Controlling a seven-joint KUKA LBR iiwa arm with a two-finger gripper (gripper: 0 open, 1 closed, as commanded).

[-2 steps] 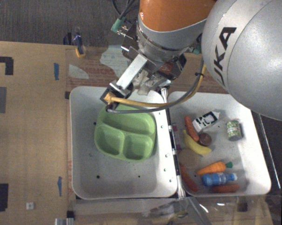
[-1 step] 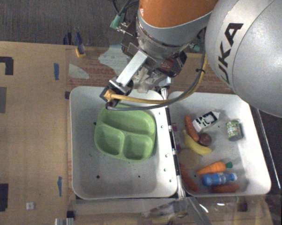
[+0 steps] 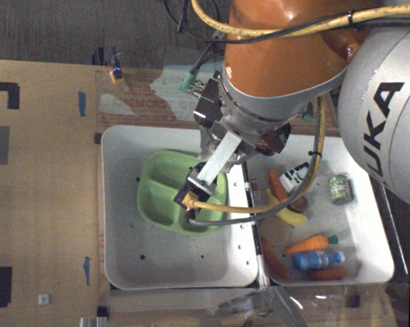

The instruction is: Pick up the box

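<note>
Camera view: I cannot tell if the gripper (image 3: 241, 146) has its jaws spread. The small black-and-white cardboard box (image 3: 297, 174) lies just beside them, crowded by a red sausage (image 3: 277, 185) that a descent might grab instead.

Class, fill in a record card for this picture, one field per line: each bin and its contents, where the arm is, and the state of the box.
left bin: shallow white bin holding a green plastic divided tray
right bin: shallow white bin holding an orange carrot, blue plastic bottle, green can, yellow banana and small black-and-white box
arm: grey and orange arm above the tray, near the bins' shared edge
box: lying in the right bin, partly hidden, not lifted
</note>
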